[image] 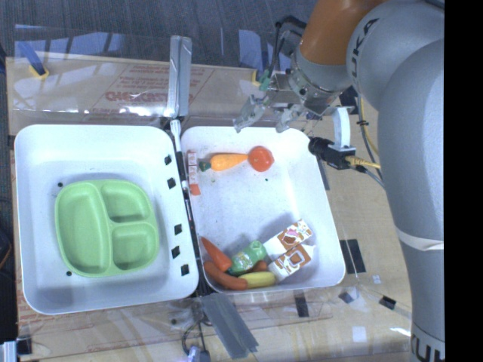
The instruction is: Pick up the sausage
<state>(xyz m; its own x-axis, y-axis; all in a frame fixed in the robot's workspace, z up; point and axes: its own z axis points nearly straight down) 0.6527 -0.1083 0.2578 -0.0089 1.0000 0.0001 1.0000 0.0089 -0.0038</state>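
Note:
The sausage (225, 280), reddish-brown and stubby, lies in the front left corner of the right bin (317, 202). It is packed against an orange-red piece (215, 253), a green toy (247, 259) and a yellow banana-like piece (258, 279). My gripper (266, 121) hangs over the back rim of the right bin, far from the sausage. Its fingers (245, 119) are spread open with nothing between them.
An orange carrot (226, 161) and a red tomato (260, 158) lie near the bin's back, just below the gripper. Two small cartons (291, 247) sit at the front right. The left bin (38, 157) holds a green divided plate (107, 227).

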